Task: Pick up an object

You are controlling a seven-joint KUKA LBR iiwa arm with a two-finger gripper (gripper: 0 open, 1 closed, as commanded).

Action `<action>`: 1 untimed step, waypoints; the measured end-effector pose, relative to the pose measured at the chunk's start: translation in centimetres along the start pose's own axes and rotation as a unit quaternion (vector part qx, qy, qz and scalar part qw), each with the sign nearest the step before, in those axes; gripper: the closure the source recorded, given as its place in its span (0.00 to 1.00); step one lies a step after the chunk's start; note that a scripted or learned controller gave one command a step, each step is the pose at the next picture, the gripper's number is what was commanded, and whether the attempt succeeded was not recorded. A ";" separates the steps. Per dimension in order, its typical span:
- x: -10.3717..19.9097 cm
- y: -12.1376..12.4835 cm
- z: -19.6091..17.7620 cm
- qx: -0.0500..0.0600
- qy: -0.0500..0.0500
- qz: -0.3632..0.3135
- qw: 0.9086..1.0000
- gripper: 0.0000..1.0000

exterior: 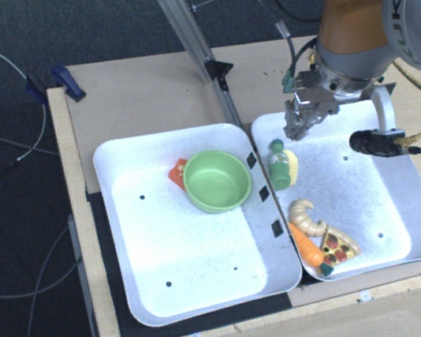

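My gripper [298, 126] hangs over the back left part of the right bin [391, 197], just right of and above a small green bottle [278, 165] that lies against a yellow item [293, 164]. Its fingers [294, 129] look close together with nothing between them. Toward the front left of that bin lie a beige croissant-like piece [306, 215], an orange carrot [307, 249] and a pizza slice [337, 246]. In the left bin [172, 274] sits a green bowl [216, 179] with a red object [177, 173] peeking out at its left.
A metal pole [193, 38] slants over the back of the bench to the divide between the bins. A black cylindrical part [374, 141] sticks out from the arm over the right bin. A blue clip [67, 82] sits at the bench's back left corner.
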State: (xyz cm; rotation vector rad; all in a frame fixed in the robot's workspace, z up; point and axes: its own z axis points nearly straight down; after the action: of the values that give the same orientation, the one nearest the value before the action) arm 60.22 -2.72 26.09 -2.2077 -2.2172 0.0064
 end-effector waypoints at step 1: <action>5.9 -1.8 -0.2 0.001 0.000 -0.001 1.000 1.00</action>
State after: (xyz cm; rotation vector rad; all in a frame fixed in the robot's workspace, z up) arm 58.42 3.15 26.36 -2.2042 -2.2182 0.0076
